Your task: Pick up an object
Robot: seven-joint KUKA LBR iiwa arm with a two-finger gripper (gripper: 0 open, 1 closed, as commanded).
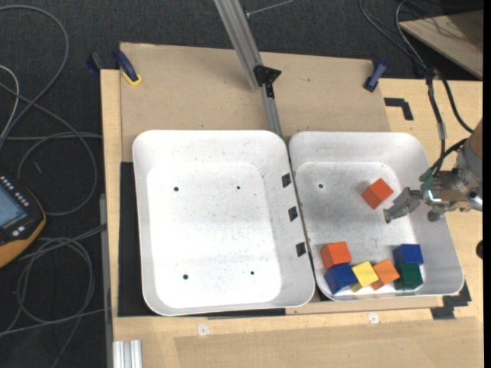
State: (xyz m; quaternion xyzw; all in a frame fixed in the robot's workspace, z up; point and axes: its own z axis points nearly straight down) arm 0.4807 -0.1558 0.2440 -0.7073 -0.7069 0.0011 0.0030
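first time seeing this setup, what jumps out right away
A cluster of small coloured cubes, orange, blue, yellow and green, crowds the near edge of the right shallow white bin. One lone orange cube sits apart, mid-bin, with the grey two-finger gripper beside it on its right.

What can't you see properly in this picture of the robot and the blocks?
- The arm: cut off by the camera view's right edge; just the gripper end reaches in.
- Whether the gripper is open or shut: too small and blurred.
- The green block: partly covered by the blue block on top.
- The device on the floor: cut off by the left edge.
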